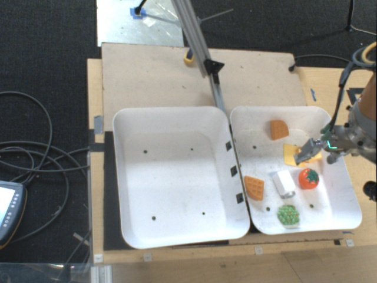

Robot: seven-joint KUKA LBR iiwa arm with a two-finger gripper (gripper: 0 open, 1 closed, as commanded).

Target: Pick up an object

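Currently — claw [309,151] over right bin [347,208], touching yellow piece [290,154] | finger spread: cannot tell | tomato [308,178] and white block [283,183] just beside — unheld.

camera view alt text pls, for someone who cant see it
A grey robot arm reaches in from the right, its gripper low over a yellow block in the right bin. That bin also holds an orange wedge, waffle piece, white block, red tomato and green ball; the left bin sits beside it.
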